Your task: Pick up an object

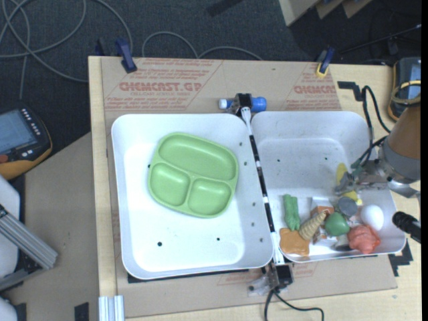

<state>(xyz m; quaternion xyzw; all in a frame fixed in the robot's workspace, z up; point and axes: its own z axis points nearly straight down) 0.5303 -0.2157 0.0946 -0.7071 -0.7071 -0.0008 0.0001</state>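
A heap of toy foods lies in the front right corner of the right bin (301,136). It includes a green pod (291,211), an orange piece (294,243), a tan striped cone (311,226), a round green piece (336,225), a red piece (363,238), a white egg (372,216) and a grey lump (348,206). My gripper (353,184) hangs low over the heap's far right side, just above the grey lump and beside a small yellow piece (342,173). The arm (406,146) comes in from the right edge.
A green divided plate (192,174) sits in the left bin (134,233). A blue and black clamp (242,103) joins the bins at the back. Cables run beside the right bin's far wall.
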